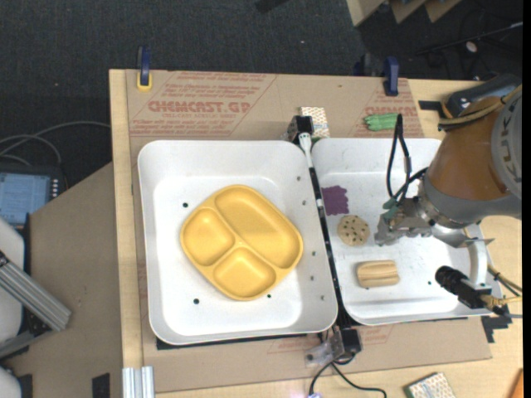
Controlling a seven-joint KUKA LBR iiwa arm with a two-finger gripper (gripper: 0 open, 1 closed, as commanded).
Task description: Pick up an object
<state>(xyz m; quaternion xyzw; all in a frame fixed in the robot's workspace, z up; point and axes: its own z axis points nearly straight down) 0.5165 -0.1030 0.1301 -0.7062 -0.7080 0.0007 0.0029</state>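
The yellow tray [241, 240] fills the far bin, well left of the end effector [390, 230]. A bread roll [377, 274] lies just below it, a cookie [354, 230] just left, likely targets. Its opening: cannot tell.

A brown bench [207, 106] bears two white bins [158, 222].

— What is seen in the right bin [365, 312]?
— A tan bread roll [377, 274] lies flat near the front; a speckled round cookie [353, 230] lies behind it, and a flat purple piece [334, 199] further back.
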